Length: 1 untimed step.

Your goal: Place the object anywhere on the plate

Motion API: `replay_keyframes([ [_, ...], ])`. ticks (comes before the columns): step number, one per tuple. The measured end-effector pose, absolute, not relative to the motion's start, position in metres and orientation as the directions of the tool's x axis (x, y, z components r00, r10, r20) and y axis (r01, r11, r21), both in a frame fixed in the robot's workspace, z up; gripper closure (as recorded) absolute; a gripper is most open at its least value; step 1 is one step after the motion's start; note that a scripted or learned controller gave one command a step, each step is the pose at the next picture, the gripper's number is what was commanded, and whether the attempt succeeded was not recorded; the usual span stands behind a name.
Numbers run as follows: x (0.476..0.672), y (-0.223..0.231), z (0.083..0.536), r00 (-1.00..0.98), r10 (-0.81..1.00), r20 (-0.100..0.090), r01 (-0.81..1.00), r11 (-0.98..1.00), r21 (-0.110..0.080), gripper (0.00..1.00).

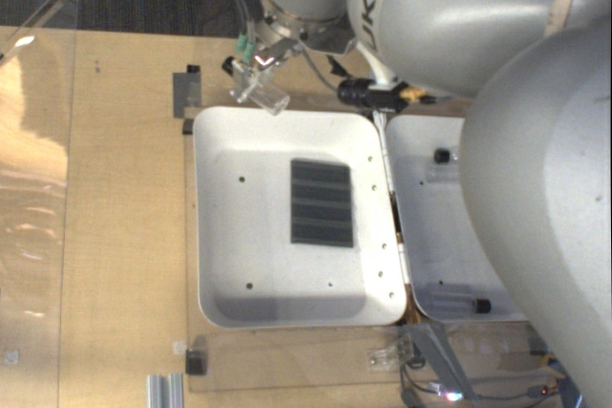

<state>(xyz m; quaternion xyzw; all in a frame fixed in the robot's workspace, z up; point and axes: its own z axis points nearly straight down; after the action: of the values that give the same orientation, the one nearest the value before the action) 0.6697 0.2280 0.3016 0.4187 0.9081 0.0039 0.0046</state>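
A dark grey ribbed rectangular plate [321,203] lies flat in the middle of the left white bin [212,234]. My gripper [260,91] hangs over the far rim of that bin, near its back left corner, up and to the left of the ribbed plate and well apart from it. I see nothing held at its tip. The orange band and grey wrist sit right above it.
The big grey arm covers most of the right bin [428,225]. A small dark piece [442,156] and a pale tube with a dark end [469,305] lie in that bin. Black brackets [187,91] stand on the wooden bench by the left bin's corners.
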Motion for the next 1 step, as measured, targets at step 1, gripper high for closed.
replay_keyframes([
  [1, 0.6582, 0.2270, 0.2019, -0.871, 0.491, -0.004, 0.491, 0.871, 0.005, 1.00],
])
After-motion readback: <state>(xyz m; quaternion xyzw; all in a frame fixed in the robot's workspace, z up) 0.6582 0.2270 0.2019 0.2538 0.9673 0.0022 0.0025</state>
